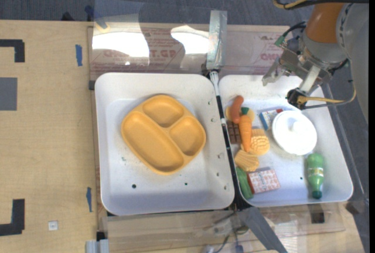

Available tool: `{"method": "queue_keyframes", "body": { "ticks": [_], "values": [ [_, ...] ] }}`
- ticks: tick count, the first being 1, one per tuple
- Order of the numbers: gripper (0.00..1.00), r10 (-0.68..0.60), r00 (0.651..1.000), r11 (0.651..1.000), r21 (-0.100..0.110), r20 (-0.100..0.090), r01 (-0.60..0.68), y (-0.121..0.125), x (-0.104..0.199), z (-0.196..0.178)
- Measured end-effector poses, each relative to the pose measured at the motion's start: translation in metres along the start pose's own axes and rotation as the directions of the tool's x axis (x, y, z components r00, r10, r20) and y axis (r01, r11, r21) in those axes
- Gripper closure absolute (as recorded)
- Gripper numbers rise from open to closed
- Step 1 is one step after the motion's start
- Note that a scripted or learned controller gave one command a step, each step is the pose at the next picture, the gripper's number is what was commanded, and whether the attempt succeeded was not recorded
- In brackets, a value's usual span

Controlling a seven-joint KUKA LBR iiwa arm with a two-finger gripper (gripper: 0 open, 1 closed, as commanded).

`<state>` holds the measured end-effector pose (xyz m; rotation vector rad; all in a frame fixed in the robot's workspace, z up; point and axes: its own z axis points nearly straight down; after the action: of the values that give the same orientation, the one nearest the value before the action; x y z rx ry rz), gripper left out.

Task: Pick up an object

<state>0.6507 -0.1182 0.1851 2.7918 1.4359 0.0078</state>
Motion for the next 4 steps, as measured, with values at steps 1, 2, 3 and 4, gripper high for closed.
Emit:
{"method": "queue_keyframes", "body": {
  "ticks": [1,2,3,4],
  "values": [
    [0.0,0.202,0.979,0.979,0.009,0.005,-0.202,-0.025,-0.017,0.048],
    [0.0,0.253,0.967,0.967,0.004,0.003,-0.253,-0.022,-0.028,0.058],
    [0.0,0.566,0.824,0.824,0.002,0.003,-0.566,-0.013,0.022,0.021],
    [0.0,0.62,0.784,0.784,0.003,0.008,-0.62,-0.072,-0.002,0.0]
  ]
}}
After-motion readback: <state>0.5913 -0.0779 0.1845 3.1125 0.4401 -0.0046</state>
